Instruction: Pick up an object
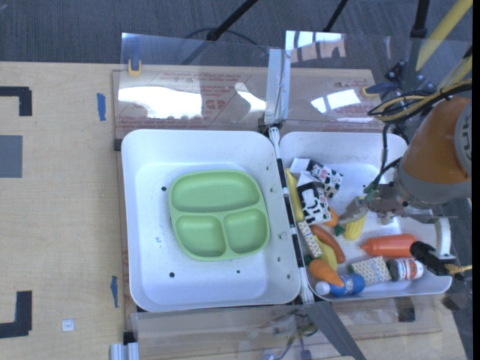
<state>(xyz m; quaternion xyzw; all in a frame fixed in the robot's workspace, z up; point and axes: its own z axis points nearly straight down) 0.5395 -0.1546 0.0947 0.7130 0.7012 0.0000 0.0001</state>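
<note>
— Objects are crowding the right white bin (352, 145)'s left and front edges: cow-patterned toy (315, 205), orange plastic carrot (388, 244). What is sitting left?
— A green three-compartment plate (219, 214), lying with open room around.
— The gripper (373, 203)?
— Hovering above a yellow corn toy (353, 224); I cannot tell its opening.

Grey arm (439, 160) low, reaching in from right

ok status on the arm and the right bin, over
Gripper low over right white bin, grip unclear. Yellow corn-shaped toy right beside it. Orange carrot-shaped toy and white bottle crowd close.
</note>
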